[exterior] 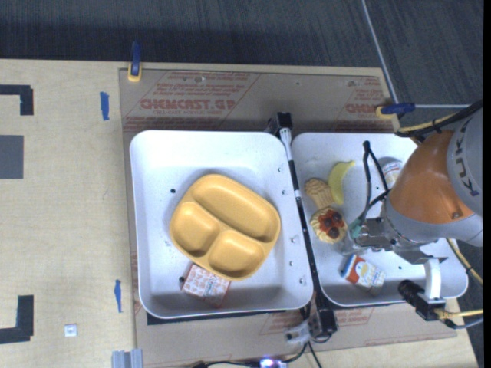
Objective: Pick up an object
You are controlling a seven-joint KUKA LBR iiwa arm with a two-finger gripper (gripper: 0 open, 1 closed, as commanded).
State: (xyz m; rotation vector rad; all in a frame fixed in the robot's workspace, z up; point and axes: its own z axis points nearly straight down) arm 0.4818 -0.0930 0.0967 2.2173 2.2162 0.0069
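A wooden counter point(61, 205) is carrying two white bins side by side. The left bin point(146, 205) is holding a yellow tray point(224, 225) and a small card point(204, 284). The arm's pincer point(367, 238) is hanging low in the right bin point(453, 282), near a small carton point(362, 271), a spotted toy point(330, 224) and a yellow cup point(342, 179). I am guessing the carton is light and stiff, best pinched across its flat sides. The arm is covering the pincer, so I cannot tell how it stands.
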